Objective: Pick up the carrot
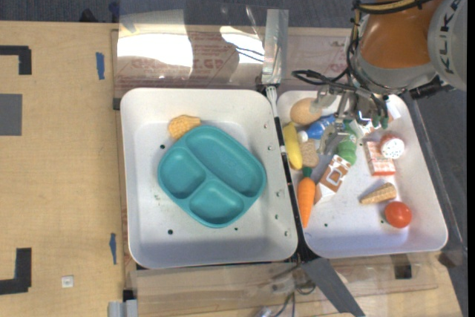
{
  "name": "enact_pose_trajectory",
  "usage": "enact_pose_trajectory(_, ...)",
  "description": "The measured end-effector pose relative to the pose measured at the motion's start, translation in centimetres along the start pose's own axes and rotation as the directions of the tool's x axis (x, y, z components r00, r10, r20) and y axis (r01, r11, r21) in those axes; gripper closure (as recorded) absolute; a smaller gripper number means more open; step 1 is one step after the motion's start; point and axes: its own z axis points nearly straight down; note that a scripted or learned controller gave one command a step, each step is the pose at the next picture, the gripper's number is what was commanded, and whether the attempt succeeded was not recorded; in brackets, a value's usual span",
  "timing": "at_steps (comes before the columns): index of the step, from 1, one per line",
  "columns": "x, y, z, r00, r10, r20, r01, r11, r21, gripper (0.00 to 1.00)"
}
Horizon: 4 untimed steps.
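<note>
Nearest me, the carrot point(305, 198) lies untouched against the right bin's point(427, 234) left wall, tip toward the front. Just beyond it, my gripper point(332, 152) hangs over the toy food clutter, above a yellow banana point(292, 146); I cannot tell whether it is holding anything. I judge the pick not yet made: approach, grasp and lift remain.
</note>
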Motion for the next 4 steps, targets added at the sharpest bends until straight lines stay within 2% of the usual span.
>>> enact_pose_trajectory(1,6.7,3.9,0.3,0.997,-0.079,-0.01,0.079,0.997,0.0,0.0)
enact_pose_trajectory(2,14.8,10.2,0.3,0.993,-0.119,-0.011,0.119,0.993,-0.001,0.0)
enact_pose_trajectory(3,11.4,-3.5,0.3,0.995,0.099,-0.006,-0.099,0.995,0.006,0.0)
enact_pose_trajectory(4,10.2,5.8,0.4,1.0,0.005,-0.007,-0.005,1.0,-0.001,0.0)
